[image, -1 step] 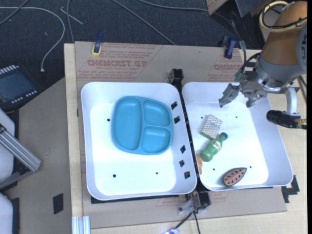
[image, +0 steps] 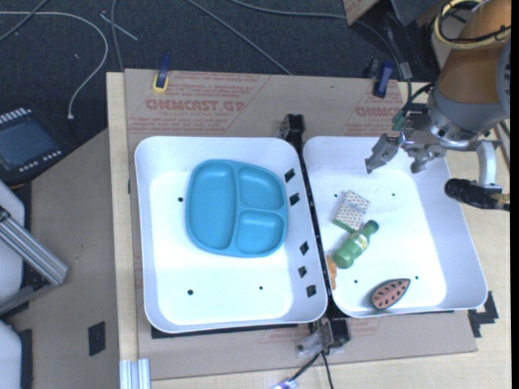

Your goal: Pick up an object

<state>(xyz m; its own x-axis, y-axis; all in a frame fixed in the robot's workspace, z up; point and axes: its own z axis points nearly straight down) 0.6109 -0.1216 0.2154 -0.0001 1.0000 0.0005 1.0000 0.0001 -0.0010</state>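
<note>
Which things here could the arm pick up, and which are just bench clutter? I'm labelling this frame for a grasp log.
Job in hand:
gripper, open, above the right bin
checkered packet
green bottle
brown oval piece
blue divided plate in the left bin

Lying about:
blue clamps
cables
cardboard sheet
</note>
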